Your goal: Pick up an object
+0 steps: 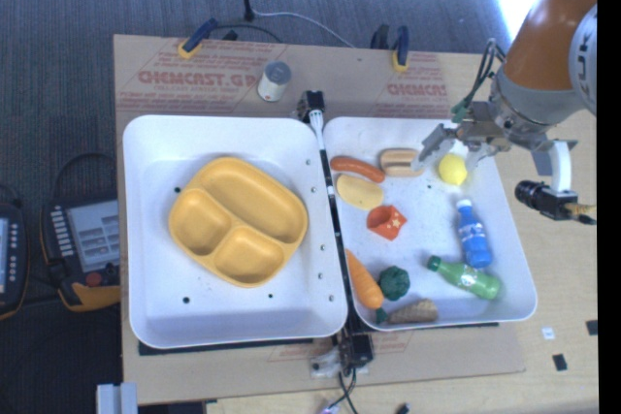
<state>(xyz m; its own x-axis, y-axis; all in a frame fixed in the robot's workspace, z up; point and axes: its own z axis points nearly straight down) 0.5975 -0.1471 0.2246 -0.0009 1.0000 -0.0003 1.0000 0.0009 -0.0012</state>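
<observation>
The right bin [514, 247] holds several toy foods. A yellow lemon [452, 171] lies near its far right side. My gripper [458, 143] hovers just beyond the lemon, open, with one dark finger [432, 146] splayed to the left and nothing between the fingers. Left of the lemon lie a hot dog bun [398, 160], a sausage [357, 169], a pale yellow slice [359, 192] and a red pepper piece [386, 221]. A blue bottle [473, 235] and a green bottle [467, 277] lie toward the near right. A carrot [362, 280], a broccoli [394, 282] and a brown piece [415, 311] sit at the near edge.
The left bin [146, 160] holds a yellow divided plate [238, 220]. A small grey-capped roll [275, 80] and two clamps [399, 48] sit on the board behind the bins. A black fitting [543, 197] juts from the arm at the right.
</observation>
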